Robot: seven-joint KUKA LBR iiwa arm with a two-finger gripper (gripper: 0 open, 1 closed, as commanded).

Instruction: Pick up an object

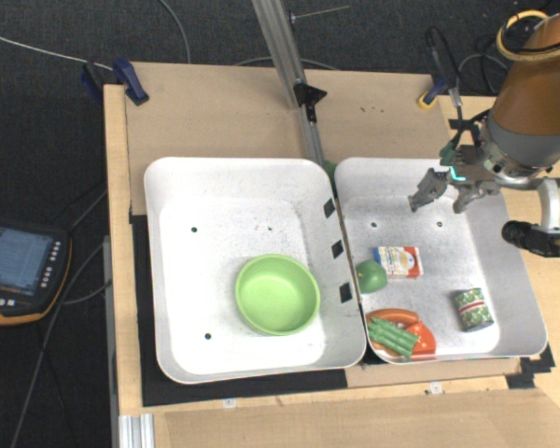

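- Two white bins sit side by side on the bench, and their inner walls nearly touch along the middle.
- The left bin (177,194) holds a single green bowl (277,293), upright, toward its near right corner.
- The right bin (392,180) carries all the small items. A green ball (371,275) rests against its left wall. Just right of that lies a small red and white carton (398,261).
- In the near left corner of that bin is a red and green vegetable packet (401,334), close against the near wall.
- A small green can (472,309) lies toward the near right corner, apart from the others.
- The gripper (442,194) hangs over the far part of the right bin with its jaws spread apart and nothing between them, probably poised to descend.
- Any of the four small items could serve as the object to pick; the carton looks nearest the gripper, nearer the front edge.
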